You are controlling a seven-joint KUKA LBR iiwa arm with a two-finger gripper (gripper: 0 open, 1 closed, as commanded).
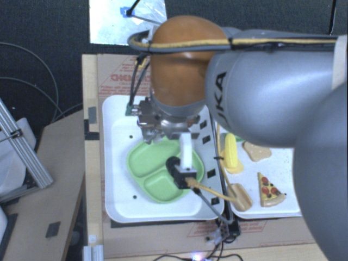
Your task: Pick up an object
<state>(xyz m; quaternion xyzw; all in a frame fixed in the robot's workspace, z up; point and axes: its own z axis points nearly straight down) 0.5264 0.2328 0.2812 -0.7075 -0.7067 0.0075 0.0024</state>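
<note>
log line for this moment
arm: over left bin | green plate: in left bin, under wrist | right bin: corn, pizza slice | grasp: unclear

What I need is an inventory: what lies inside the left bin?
A green divided plate lies in the left bin. The arm covers the bin's far right part, so anything there is hidden.
</note>
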